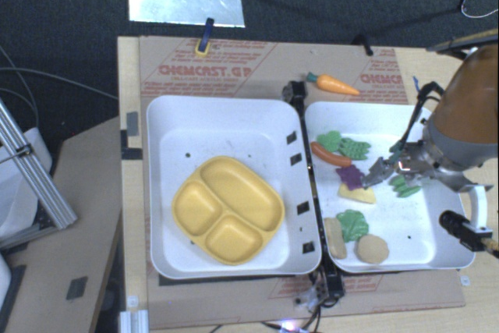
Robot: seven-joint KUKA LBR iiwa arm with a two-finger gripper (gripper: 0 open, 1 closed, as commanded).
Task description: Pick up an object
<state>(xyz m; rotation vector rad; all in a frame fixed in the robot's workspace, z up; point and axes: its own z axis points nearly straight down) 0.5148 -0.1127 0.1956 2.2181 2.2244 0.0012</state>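
Right bin, contents: 8 small toy food pieces, all judged light, rigid moulded plastic with smooth, somewhat slippery skins.

Item 1: purple piece, lying partly on a yellow wedge at the bin's middle. The gripper sits just right of it, tips low and pointed at it. How far the claw is parted cannot be told, and nothing shows in its hold.
Item 2: red-orange pepper, left of centre, touching a green leafy piece on its far side.
Item 3: small green piece, right of the gripper.
Item 4: green broccoli-like piece, tan stick and tan round piece, near edge.

Handling note: the purple piece is the likely target. It is lumpy and stacked, so a pinch across its narrow body seems best, as a sideways push may slide it off the wedge.

Left bin: 1 yellow divided tray.

Outside the bins: 1 carrot, on the board at the far side.
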